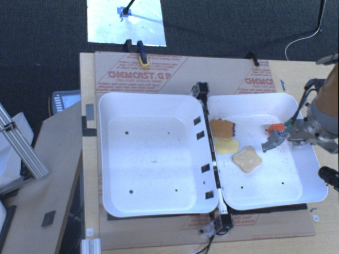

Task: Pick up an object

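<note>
The right bin point(296, 192) holds several small items. A brown-and-orange block point(222, 127) lies near its left wall, with a flat yellow piece point(226, 146) just in front of it. A beige, toast-like piece point(247, 159) lies nearer the middle. A small orange object point(274, 127) sits toward the right, directly beside my gripper point(271, 141). The gripper hangs low over the bin floor, right of the beige piece and a short gap away from it. The arm point(323, 123) enters from the right edge.
The left bin point(106, 157) stands beside the right one, joined by a black clamped divider point(207, 157). Both rest on a cardboard sheet point(159, 73) on the wooden bench. A cable point(304, 36) loops at the back right.
</note>
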### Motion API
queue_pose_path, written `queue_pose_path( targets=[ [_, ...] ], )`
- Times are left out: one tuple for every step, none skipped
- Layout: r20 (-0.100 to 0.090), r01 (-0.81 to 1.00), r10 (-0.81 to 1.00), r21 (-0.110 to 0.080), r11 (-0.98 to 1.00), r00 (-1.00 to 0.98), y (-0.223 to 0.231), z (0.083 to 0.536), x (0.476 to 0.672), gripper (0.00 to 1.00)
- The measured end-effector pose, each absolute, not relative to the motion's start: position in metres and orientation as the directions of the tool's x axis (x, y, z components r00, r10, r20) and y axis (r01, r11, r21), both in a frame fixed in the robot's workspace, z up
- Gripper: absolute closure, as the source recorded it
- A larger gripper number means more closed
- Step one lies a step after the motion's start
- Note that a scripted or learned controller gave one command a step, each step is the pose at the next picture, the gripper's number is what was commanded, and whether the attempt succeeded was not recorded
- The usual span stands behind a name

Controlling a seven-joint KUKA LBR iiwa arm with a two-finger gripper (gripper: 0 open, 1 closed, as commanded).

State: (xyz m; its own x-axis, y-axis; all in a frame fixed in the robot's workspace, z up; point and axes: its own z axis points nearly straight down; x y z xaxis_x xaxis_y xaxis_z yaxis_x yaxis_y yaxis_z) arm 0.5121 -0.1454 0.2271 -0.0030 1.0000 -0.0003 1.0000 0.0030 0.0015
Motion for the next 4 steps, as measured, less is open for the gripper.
queue_pose_path(
  targets=[
    [-0.009,1.000,1.000,0.019,0.006,-0.006,-0.209,0.294,0.638,0.00],
    [-0.003,1.000,1.000,0.008,0.009,-0.009,-0.206,0.301,0.634,1.00],
    [0.002,1.000,1.000,0.006,0.014,-0.014,-0.107,0.328,0.660,1.00],
    [-0.005,1.000,1.000,0.022,0.006,-0.006,-0.127,0.547,0.668,1.00]
  ],
)
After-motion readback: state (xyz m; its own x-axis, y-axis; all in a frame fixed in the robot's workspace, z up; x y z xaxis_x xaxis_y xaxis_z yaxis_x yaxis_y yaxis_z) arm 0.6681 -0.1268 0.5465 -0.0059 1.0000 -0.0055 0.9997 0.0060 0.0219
